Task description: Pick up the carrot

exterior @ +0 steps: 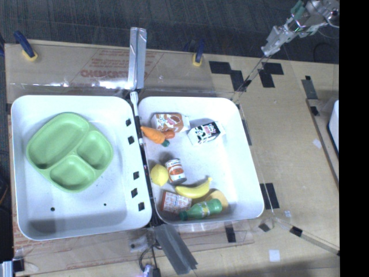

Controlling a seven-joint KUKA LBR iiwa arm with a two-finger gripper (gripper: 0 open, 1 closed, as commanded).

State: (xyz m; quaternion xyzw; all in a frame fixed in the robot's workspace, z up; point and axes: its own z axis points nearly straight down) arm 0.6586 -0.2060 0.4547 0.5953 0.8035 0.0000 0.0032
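Reaching from the far right, the gripper (275,41) hangs well apart from the carrot (153,134); its finger state cannot be told. The carrot touches the orange pouch (167,121), risking a mis-grasp.

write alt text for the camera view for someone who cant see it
A carrot lies at the left edge of the right bin, among a banana, lemon and small packages. The gripper hangs beyond the bin's far right corner; the left bin holds a green divided plate.
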